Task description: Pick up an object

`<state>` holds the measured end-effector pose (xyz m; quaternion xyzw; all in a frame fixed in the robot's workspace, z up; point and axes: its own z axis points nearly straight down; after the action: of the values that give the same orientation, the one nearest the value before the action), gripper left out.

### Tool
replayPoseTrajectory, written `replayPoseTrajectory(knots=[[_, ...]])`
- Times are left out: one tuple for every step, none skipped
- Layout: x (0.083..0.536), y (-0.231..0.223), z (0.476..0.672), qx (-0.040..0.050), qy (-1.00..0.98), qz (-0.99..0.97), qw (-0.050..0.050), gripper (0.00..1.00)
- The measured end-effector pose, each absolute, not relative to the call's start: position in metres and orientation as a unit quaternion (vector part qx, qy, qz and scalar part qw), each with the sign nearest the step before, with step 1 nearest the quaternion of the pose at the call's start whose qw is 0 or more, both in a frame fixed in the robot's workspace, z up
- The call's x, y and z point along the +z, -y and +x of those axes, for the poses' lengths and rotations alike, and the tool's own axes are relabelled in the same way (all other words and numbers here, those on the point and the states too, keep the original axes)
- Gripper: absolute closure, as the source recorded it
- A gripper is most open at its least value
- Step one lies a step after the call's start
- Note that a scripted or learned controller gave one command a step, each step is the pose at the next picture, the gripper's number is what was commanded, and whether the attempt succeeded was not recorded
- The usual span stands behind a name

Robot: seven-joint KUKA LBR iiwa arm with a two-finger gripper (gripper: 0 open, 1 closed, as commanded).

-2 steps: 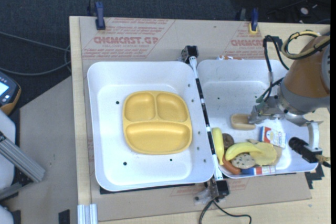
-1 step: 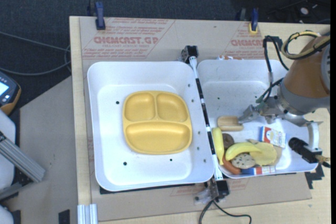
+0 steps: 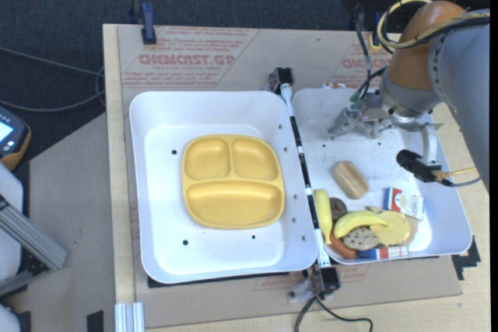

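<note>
Bread roll (image 3: 351, 179), that's my pick for the grab — a tan, oblong toy loaf lying alone on the right bin's (image 3: 455, 206) floor, well clear of the walls. It looks light and probably rigid plastic, smooth enough to slip, so I'd judge the best hold is across its short width at the middle. Just below the roll comes the clutter: a banana (image 3: 366, 223) draped over a yellow piece, a brown round thing (image 3: 337, 207), a cookie-like disc (image 3: 362, 238), a small red-and-white carton (image 3: 404, 202) to the roll's right. Those are packed touching one another, trickier to take. Up and right of the roll, the gripper (image 3: 350, 123) hovers near the bin's far end, metal fingers spread and nothing between them. Left of the roll, across the divider, the left bin (image 3: 156, 167) carries a yellow sectioned plate (image 3: 233, 181), all on the table (image 3: 194, 58).
</note>
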<state>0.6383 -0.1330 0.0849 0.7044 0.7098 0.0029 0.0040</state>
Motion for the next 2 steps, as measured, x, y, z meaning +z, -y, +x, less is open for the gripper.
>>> replayPoseTrajectory(knots=[[0.084,0.097,0.556,-0.0014,-0.707,0.707,-0.004,0.00],[0.095,0.099,0.560,0.0003,-0.707,0.707,0.000,1.00]])
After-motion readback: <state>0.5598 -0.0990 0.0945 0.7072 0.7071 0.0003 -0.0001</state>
